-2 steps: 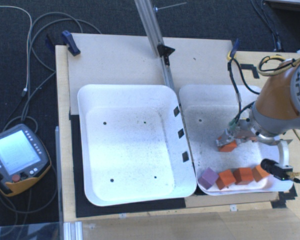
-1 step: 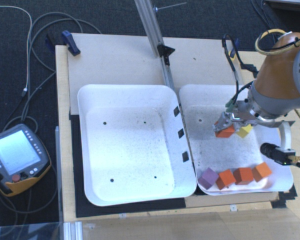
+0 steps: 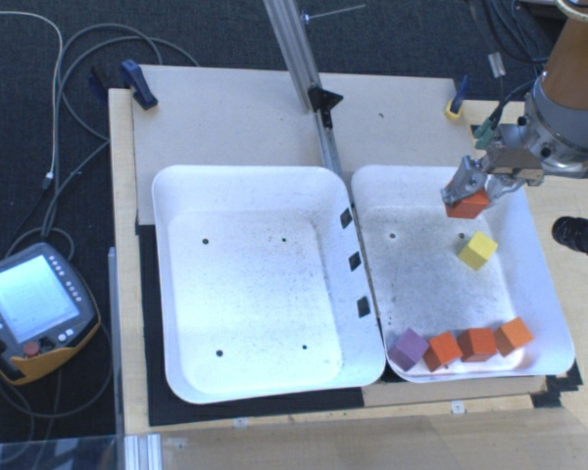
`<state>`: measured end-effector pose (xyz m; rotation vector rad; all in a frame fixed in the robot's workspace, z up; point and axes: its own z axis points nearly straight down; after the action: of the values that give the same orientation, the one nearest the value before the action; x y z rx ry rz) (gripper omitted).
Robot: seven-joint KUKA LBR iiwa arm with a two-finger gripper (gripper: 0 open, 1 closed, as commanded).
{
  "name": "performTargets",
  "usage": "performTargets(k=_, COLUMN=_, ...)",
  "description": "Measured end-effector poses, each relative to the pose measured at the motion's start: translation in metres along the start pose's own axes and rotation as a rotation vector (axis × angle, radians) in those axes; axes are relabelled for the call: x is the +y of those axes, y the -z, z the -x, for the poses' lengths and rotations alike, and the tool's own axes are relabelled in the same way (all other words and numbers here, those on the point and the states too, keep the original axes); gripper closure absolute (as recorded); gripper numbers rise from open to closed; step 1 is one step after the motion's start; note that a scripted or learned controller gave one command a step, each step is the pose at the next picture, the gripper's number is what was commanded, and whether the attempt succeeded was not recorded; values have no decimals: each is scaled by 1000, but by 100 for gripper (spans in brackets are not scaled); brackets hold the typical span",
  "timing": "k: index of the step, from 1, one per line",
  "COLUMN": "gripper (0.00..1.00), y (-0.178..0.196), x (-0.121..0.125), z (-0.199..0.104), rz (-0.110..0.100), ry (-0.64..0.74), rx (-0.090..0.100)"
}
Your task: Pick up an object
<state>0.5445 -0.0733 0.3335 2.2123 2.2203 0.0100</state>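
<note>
- Fingers of the gripper (image 3: pixel 467 196) look closed narrow around a small red block (image 3: pixel 469 204). The block sits between them at the tips, so the gripper seems to hold it.
- Only the top of the red block is pinched. Most of it sticks out below the fingers.
- That red block is over the far part of the right bin (image 3: pixel 544 262). I cannot tell for sure how high above the bin floor it is, but it looks lifted.
- What could go wrong: the block could slip out and drop, because the hold is only on a small part of it. A quick move of the arm (image 3: pixel 568 76) could shake it loose.
- If it falls, it may land near the yellow block (image 3: pixel 477 250), which lies just near of the gripper in the same bin, and knock it.
- The block could also turn in the fingers and hang crooked, since it looks a bit tilted now.
- Four more blocks sit in a row along the near wall of the right bin: a purple block (image 3: pixel 408 347), then three orange blocks (image 3: pixel 477 343). They are well apart from the gripper and should be safe.
- The left bin (image 3: pixel 176 189) is well apart from the gripper too.
</note>
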Motion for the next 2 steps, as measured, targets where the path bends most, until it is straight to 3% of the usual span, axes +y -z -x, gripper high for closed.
performTargets(k=1, gripper=100, y=-23, x=21, z=-7, rz=-9, ry=-2, rx=0)
performTargets(k=2, gripper=100, y=-123, x=67, z=-66, rz=-20, ry=2, rx=4)
